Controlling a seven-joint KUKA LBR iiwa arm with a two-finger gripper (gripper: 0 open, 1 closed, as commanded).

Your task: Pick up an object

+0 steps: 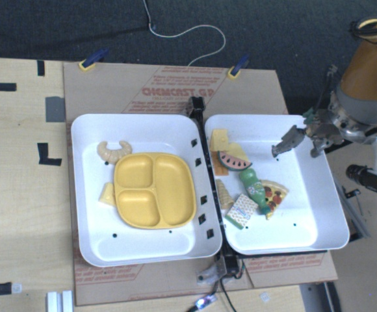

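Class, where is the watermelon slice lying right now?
The watermelon slice lies in the right bin, near its left wall, just below a yellow cheese wedge and above the green pickle.

2 white bins [88, 132], 1 yellow tray [155, 190], approx 8 toy foods [234, 159].

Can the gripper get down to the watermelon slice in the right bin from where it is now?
Probably yes. The gripper hangs over bare floor of the right bin, and nothing lies on the watermelon slice, though a yellow wedge crowds its far side.
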